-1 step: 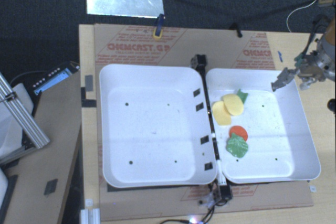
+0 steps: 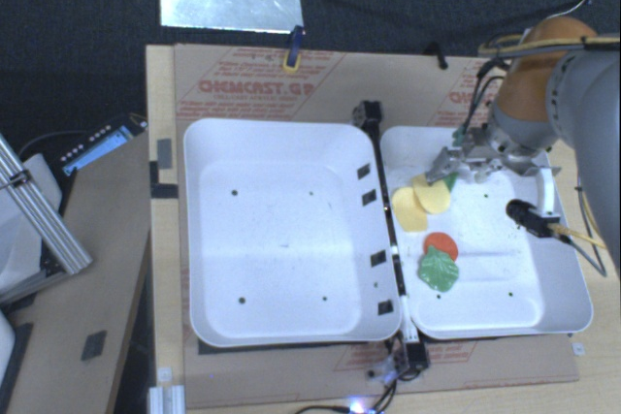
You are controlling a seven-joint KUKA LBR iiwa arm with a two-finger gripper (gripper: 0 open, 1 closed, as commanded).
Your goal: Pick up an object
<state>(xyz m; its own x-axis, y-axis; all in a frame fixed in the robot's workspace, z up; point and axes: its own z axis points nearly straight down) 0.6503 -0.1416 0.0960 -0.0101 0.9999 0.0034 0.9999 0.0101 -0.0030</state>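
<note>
Two flat yellow oval pieces (image 2: 423,202) lie overlapping in the right shallow white bin (image 2: 553,305), near its left wall, with a round red-orange piece (image 2: 442,243) and a crinkled green leaf-shaped piece (image 2: 439,271) below. The claw (image 2: 444,169) hangs just above the yellow pieces; whether it is open, I cannot tell. Both bins rest on a brown cardboard-covered tabletop (image 2: 252,82).

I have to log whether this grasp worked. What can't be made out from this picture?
- Gripper: finger state too small and blurred.
- Yellow pieces: whether the gripper touches them is unclear; a green bit by it is unidentifiable.
- Arm: cut off at the right edge.
</note>
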